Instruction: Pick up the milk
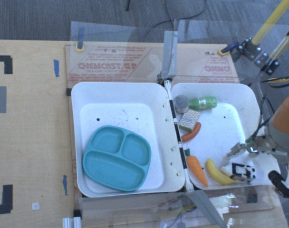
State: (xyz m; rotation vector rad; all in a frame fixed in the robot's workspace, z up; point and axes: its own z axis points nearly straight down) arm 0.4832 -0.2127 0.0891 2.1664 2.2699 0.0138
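Observation:
The milk (242, 170), a small white carton with black patches, lies on its side in the front right corner of the right bin (220, 114). My gripper (243, 148) hangs just above and behind the carton, near the bin's right wall, with the grey arm coming in from the right edge. I see nothing held in it. A yellow banana (217, 172) lies directly left of the carton, touching or nearly touching it.
The right bin also holds an orange carrot (197, 170), a red sausage (191, 131), a green-white box (188, 120), a grey can (181, 102) and a green bottle (203, 103). In the left bin (87, 99) lies a teal divided plate (117, 157).

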